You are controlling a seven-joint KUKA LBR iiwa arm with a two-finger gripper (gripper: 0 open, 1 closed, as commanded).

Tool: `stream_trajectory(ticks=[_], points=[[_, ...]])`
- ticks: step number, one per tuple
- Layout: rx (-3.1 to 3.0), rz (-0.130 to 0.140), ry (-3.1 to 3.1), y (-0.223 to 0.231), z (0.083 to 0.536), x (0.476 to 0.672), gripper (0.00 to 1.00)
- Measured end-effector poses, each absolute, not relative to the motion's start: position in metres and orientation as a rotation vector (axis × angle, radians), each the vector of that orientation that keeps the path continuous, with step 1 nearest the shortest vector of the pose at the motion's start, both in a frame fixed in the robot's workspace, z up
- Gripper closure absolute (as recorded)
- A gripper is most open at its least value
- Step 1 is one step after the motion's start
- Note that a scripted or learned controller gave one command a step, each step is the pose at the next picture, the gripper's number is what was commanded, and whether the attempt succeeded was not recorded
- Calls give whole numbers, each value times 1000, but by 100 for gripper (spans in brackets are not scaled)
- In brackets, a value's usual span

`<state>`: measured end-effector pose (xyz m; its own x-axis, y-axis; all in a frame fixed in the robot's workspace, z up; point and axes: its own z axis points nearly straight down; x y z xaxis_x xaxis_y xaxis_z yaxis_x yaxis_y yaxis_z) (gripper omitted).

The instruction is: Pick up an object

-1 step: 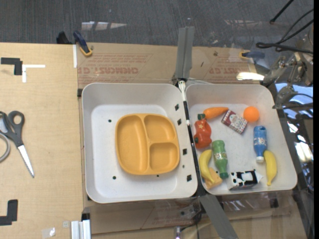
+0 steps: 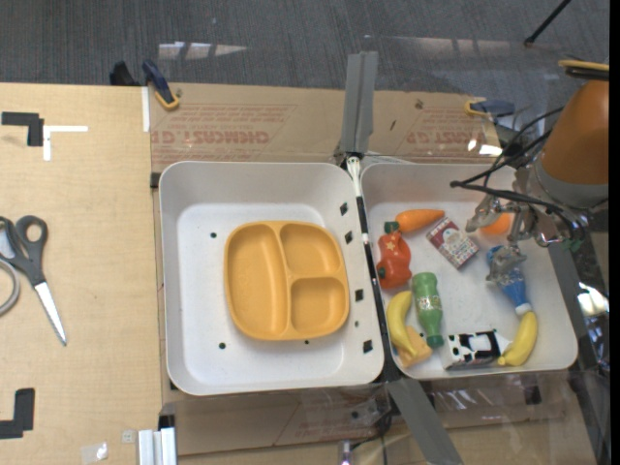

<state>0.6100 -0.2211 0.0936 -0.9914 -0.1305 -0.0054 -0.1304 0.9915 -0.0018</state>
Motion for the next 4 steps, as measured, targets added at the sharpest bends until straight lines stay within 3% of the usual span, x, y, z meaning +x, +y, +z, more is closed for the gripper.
stream_trajectory(ticks=[1,2,3,4], points=[[-199,-1,3132,-221,93,590,0],[-96,-1,3134,-202,93,617,0],[-200,0,3131,-91,93,630,0],[-177,-1,3133,-146,93,592,0]])
